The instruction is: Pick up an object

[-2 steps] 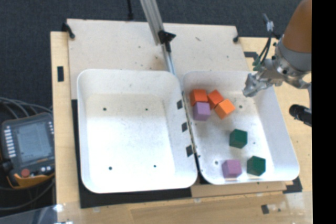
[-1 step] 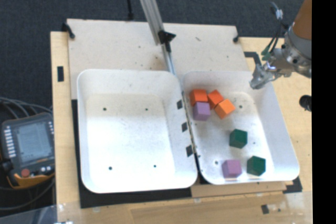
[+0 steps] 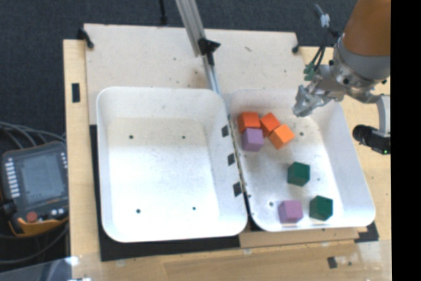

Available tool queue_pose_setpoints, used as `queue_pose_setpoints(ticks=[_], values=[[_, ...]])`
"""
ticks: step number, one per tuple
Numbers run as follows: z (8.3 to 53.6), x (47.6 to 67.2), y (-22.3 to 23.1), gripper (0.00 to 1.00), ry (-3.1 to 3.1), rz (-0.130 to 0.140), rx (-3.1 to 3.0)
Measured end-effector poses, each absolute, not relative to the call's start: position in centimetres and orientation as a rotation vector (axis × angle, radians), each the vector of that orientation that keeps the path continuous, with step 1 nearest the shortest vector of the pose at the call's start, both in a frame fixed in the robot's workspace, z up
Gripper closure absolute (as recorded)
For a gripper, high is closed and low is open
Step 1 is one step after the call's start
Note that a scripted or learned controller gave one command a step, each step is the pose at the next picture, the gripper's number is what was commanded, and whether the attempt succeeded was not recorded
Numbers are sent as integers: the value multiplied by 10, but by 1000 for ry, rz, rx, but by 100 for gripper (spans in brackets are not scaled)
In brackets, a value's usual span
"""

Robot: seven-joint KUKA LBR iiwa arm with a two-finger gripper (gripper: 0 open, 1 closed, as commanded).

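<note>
The gripper (image 3: 304, 106) hangs over the right bin (image 3: 352, 168), above orange blocks (image 3: 266, 126).

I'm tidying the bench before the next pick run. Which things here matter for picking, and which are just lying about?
Part of the job:
- gripper, over the right bin
- three orange cubes
- two purple cubes
- two green cubes

Just lying about:
- left bin
- handheld control pendant, off the bench
- slanted metal rail

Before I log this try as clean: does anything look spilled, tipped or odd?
Nothing stands out. All seven blocks lie inside the right bin: three orange and a purple one clustered, the others loose nearer the front.
</note>
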State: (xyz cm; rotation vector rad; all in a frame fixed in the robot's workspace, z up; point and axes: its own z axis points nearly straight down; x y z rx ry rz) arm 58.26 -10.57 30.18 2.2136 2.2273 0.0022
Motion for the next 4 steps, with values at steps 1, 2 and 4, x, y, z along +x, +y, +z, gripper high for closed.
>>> queue_pose_setpoints(ticks=[1,2,4], values=[[301,574,-54,100,2229,2,2214],[298,569,0,100,2231,1,2214],[266,555,96,100,2231,-3,2216]])
